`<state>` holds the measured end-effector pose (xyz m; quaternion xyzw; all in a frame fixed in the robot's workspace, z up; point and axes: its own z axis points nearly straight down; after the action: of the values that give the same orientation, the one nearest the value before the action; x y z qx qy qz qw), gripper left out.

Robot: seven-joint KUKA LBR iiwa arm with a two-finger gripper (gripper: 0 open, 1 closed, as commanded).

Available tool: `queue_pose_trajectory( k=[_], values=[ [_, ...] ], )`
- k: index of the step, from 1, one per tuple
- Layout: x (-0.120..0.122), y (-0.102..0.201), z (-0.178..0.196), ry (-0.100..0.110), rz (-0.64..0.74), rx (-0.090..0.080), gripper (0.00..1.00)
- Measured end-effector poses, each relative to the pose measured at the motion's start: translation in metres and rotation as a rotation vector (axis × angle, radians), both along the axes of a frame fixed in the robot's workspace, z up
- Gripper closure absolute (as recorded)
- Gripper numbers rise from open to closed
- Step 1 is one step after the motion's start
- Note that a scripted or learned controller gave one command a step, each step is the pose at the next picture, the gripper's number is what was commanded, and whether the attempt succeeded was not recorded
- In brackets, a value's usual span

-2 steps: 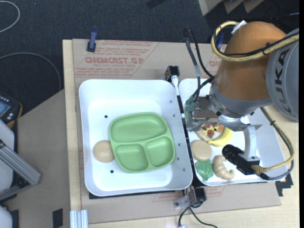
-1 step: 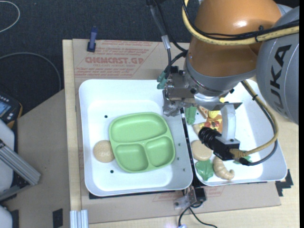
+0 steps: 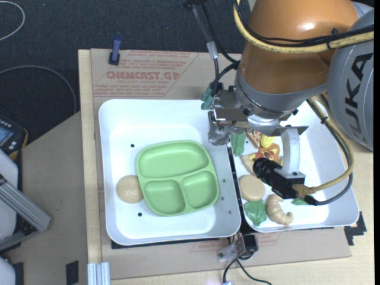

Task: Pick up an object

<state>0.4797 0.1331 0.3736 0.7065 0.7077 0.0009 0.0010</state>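
A grey KUKA arm (image 3: pixel 309 58) with an orange band is leaning in from the right over a surface (image 3: pixel 148 70) bearing two shallow white bins, its bulk covering much of the right bin (image 3: pixel 338 212). The left bin (image 3: pixel 113 129) is holding a green three-compartment tray (image 3: pixel 176 176), lying with its long axis running roughly left to right, slightly tilted, and a round beige cookie-like piece (image 3: pixel 128 189) is touching the tray's left edge. The claw (image 3: pixel 222 126) is hanging low over the divide between the bins, and how far it is open cannot be made out. Small toy foods are crowding the right bin: a beige disc (image 3: pixel 252 187), a tan croissant shape (image 3: pixel 279 209), green leaf pieces (image 3: pixel 256 212) and orange-yellow bits (image 3: pixel 267 147), partly hidden by a black fitting (image 3: pixel 276 180). The brown board under the bins is reading "CHEMCAST GP" in red, the rest being too small to read.
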Motion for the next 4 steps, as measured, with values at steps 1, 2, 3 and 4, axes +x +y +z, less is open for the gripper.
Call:
queue_pose_trajectory(
  k=[1,2,3,4],
  values=[
    [0.0,0.0,0.01,-0.002,0.0,0.0,1.0],
    [-0.002,-0.065,-0.08,0.013,-0.01,-0.003,1.0],
    [0.001,-0.107,0.09,-0.02,-0.005,0.002,1.0],
    [0.019,-0.074,-0.082,0.019,-0.001,-0.001,1.0]
  ],
)
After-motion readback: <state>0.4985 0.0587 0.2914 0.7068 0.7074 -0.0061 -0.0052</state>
